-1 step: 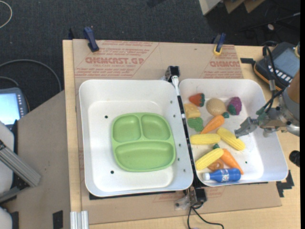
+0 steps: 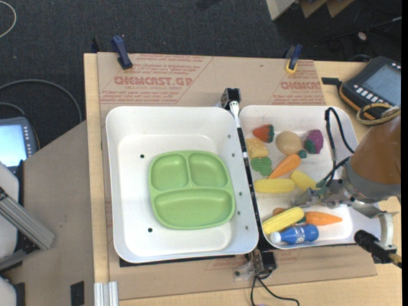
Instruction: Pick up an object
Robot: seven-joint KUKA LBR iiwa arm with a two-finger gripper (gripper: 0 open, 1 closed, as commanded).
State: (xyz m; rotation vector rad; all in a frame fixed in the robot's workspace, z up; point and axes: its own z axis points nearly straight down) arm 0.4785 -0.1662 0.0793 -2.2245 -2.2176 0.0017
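Note:
The right bin (image 2: pixel 331 115) holds several toy foods: a strawberry (image 2: pixel 262 132), a potato (image 2: pixel 288 143), a purple piece (image 2: pixel 314 140), an orange carrot (image 2: pixel 285 166), a yellow corn cob (image 2: pixel 282 220), a second carrot (image 2: pixel 323 218) and a blue bottle (image 2: pixel 298 234). My gripper (image 2: pixel 314 197) reaches in from the right, low over the bin's middle. It sits just above the corn cob and the second carrot, beside a yellow piece (image 2: pixel 303 180). Nothing is visibly held.
The left bin (image 2: pixel 127 171) carries a green divided plate (image 2: pixel 190 189). A black strip (image 2: pixel 241 146) runs between the bins. Blue and yellow clamps (image 2: pixel 121 51) sit on the board's far edge. A pendant (image 2: pixel 375 89) lies at the right.

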